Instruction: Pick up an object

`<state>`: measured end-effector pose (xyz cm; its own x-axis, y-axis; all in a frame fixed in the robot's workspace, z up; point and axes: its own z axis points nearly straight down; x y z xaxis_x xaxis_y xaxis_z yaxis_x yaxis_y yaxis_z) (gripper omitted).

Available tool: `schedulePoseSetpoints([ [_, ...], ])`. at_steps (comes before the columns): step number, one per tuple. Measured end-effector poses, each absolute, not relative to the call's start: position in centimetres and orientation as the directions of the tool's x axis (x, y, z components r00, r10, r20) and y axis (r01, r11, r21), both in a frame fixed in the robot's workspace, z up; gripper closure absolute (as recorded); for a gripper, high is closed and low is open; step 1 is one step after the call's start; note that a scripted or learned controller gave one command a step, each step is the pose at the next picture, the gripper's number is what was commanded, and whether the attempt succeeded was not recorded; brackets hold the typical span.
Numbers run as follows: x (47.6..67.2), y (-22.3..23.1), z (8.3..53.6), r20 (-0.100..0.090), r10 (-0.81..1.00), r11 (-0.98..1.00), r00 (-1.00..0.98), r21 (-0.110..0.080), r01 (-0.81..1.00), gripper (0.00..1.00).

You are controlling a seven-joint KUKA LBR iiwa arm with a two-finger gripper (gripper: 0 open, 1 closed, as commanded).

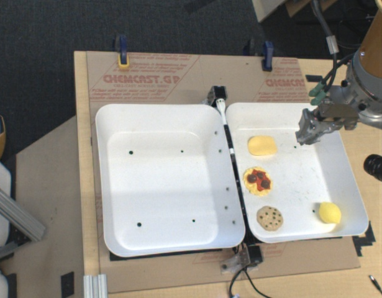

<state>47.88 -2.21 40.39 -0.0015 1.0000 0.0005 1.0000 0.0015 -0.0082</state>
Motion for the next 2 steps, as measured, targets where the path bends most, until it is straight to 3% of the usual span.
schedulePoseSetpoints([
  [1,50.8,-3.9,54.3,-0.002,1.000,0.000,0.000,0.020,1.000,1.00],
  [2,47.7,1.0,42.5,0.001,1.000,0.004,-0.004,-0.013,1.000,1.00],
])
